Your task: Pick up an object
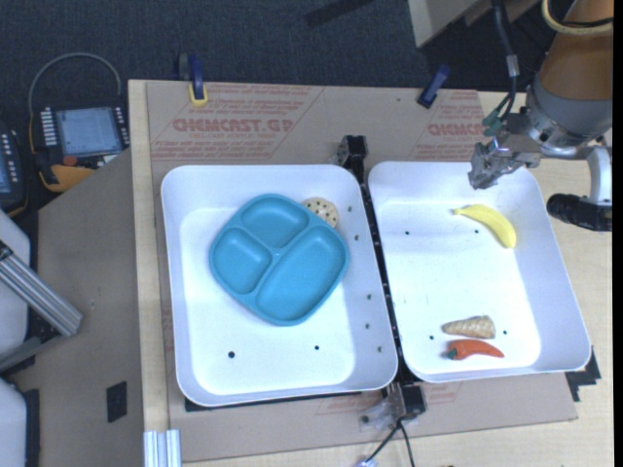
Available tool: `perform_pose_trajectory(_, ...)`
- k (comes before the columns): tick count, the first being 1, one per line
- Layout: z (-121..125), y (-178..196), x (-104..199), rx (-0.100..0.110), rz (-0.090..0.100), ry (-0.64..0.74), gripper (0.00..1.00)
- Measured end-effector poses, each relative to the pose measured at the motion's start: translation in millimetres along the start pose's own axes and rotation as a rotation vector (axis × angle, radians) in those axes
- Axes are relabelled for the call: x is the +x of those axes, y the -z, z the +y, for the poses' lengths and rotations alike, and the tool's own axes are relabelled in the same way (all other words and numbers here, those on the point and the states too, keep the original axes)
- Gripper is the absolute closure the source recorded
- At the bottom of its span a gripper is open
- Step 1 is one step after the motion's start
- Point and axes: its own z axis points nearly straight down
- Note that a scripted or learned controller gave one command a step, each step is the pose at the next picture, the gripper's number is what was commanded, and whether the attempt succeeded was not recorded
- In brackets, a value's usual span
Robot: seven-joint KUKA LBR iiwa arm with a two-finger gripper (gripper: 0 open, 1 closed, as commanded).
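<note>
**Claw above the right bin's far edge, banana just below it**

The gripper (484,173) hangs over the far rim of the right bin (555,290); how far its jaws are parted cannot be told, and nothing is seen in them. A yellow banana (492,224) lies just beside it, apart, with bare bin floor between. Toward the near edge lie a pale root (470,327) and a red pepper (474,350), close together. In the left bin (185,290) a blue divided plate (279,258) partly covers a cookie (321,209).
</note>
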Motion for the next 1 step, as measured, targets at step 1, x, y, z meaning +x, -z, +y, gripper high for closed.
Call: perform_pose_trajectory(1,3.3,-1.8,63.0,0.004,0.002,0.001,1.0)
